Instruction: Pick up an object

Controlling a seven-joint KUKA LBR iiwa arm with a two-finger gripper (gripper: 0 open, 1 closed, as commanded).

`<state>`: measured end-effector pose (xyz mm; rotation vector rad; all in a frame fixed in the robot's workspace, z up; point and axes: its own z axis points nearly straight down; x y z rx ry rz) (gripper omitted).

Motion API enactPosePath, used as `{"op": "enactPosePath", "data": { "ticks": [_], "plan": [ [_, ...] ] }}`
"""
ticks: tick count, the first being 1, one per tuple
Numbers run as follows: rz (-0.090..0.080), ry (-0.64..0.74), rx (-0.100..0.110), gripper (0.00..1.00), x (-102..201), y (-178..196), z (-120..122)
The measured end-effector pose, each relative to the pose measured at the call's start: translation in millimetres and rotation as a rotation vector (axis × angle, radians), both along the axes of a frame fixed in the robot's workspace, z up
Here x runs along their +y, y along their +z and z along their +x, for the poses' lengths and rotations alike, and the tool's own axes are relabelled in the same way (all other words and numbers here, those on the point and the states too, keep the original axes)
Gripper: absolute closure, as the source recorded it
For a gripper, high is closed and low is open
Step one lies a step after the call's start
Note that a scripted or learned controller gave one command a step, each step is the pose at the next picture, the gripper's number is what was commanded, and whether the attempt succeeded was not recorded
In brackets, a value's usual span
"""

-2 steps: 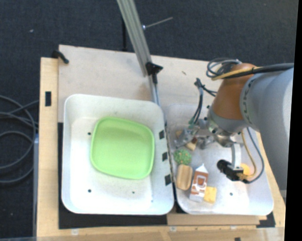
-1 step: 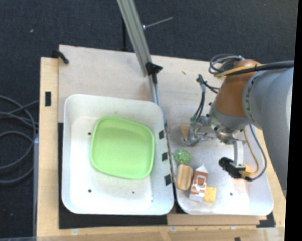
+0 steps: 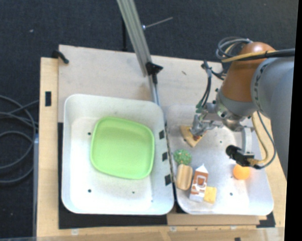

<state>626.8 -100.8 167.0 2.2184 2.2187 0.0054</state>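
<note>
left bin (image 3: 72, 153): shallow white tray with rounded corners and a smooth, dull plastic look, well to the left of the tool.
green plate (image 3: 123, 147): flat, squarish with soft corners, matte pale green, lying inside the left bin, well left of the tool.
bench (image 3: 100, 71): pale tan board under both bins, its bare part up and to the left of the tool.
right bin (image 3: 261, 198): same white shallow tray, touching the left bin's edge; the tool is down inside its upper left part.
tan wedge (image 3: 190, 137): small cheese-like block, light tan with a darker edge, directly beneath the tool and touching it.
tool (image 3: 197, 129): grey metal, pointing down onto the tan wedge; whether it is open or closed i cannot tell.
green clump (image 3: 182, 156): small, bumpy, leafy-looking, just below and left of the tool.
brown roll (image 3: 184, 177): smooth tan cylinder shape, below the tool.
carton (image 3: 199, 182): little white and red box with a peaked top, below the tool.
yellow block (image 3: 209, 195): small, squarish, beside the carton.
orange ball (image 3: 241, 172): round, glossy, below and right of the tool.
</note>
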Motion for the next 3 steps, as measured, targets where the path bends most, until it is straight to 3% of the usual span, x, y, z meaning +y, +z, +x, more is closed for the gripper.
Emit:
{"op": "enactPosePath", "data": {
  "ticks": [2, 3],
  "plan": [
    [0.0, 0.0, 0.0, 1.0, -2, 95, 12],
    [0.001, 0.002, 0.005, 1.0, 46, 83, 13]
  ]
}}
